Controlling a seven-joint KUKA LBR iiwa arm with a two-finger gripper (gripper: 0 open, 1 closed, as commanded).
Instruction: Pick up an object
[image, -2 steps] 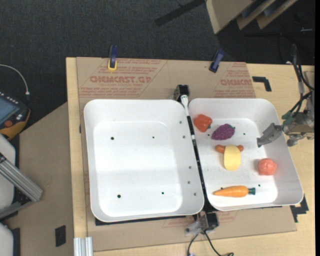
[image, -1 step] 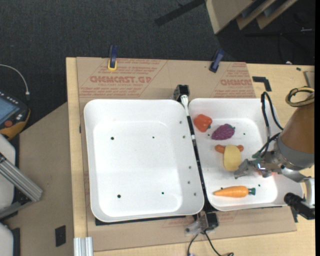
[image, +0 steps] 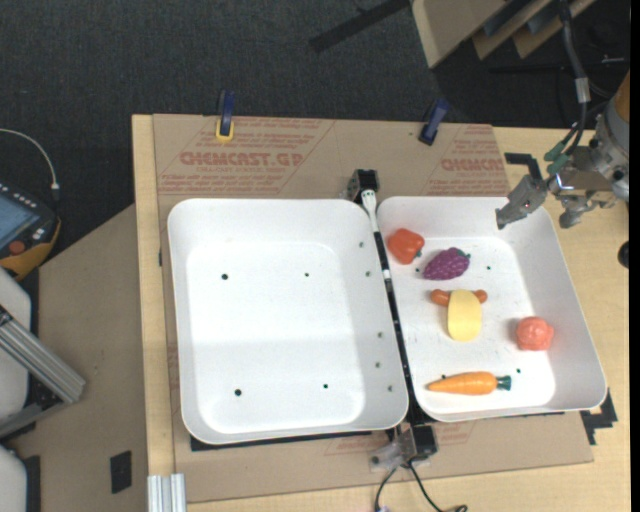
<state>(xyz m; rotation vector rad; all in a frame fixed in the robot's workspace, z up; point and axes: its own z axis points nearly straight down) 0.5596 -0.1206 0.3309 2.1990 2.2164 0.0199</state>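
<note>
The right bin holds several toy foods: a red pepper, a purple grape bunch, a yellow block lying over a small orange sausage, a red tomato-like ball and an orange carrot. My gripper hangs at the bin's far right corner, above its rim, with its two fingers spread apart and nothing between them. It is well to the right of the grapes and above the red ball.
The left bin lies beside the right one, both on a brown cardboard sheet with two blue clips at its far edge. A black hinge strip runs between the bins.
</note>
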